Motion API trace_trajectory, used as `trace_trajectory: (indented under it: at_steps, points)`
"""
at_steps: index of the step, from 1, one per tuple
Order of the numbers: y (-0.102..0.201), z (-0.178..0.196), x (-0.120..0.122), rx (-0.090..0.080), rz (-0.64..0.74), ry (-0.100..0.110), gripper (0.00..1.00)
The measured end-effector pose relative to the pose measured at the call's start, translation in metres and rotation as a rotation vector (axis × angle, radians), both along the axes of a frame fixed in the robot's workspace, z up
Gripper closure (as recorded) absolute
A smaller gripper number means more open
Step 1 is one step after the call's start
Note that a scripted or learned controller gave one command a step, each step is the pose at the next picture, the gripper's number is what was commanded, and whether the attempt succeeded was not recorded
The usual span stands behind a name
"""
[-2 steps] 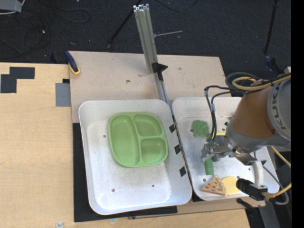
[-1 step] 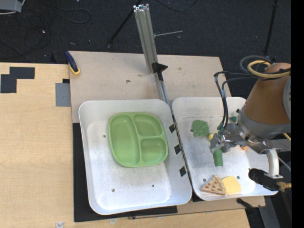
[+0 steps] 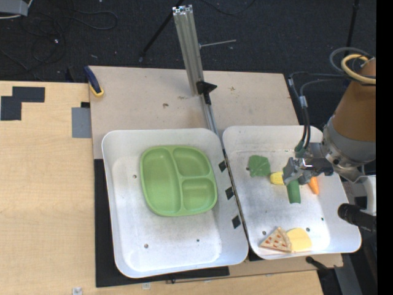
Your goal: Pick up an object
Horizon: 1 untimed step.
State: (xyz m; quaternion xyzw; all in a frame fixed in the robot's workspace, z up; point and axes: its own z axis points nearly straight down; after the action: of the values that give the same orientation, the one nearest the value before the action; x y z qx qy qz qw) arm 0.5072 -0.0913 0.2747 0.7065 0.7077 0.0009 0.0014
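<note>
My gripper [image 3: 297, 172] hangs low over the middle of the right bin [image 3: 258, 226], reaching in from the right. Just under and beside it lie a dark green stick-shaped piece [image 3: 295, 192], a yellow piece [image 3: 277, 178] and an orange piece [image 3: 314, 185]. A leafy green piece [image 3: 258, 165] lies a little to the left. Near the bin's front edge rest a pizza slice [image 3: 276, 241] and a yellow cheese wedge [image 3: 299, 239]. The gripper's body hides its fingertips.
The left bin [image 3: 123, 238] holds a light green divided plate [image 3: 178, 180]. An upright aluminium post [image 3: 189, 48] stands behind the bins. Black clips [image 3: 228, 192] sit along the seam between the bins. Cables hang at the right near the arm.
</note>
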Motion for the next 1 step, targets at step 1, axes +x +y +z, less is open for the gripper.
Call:
trace_trajectory:
  at_steps: [1]
  points:
    - [0.0417,-0.0054,0.0078,0.002,0.002,0.006,1.0]
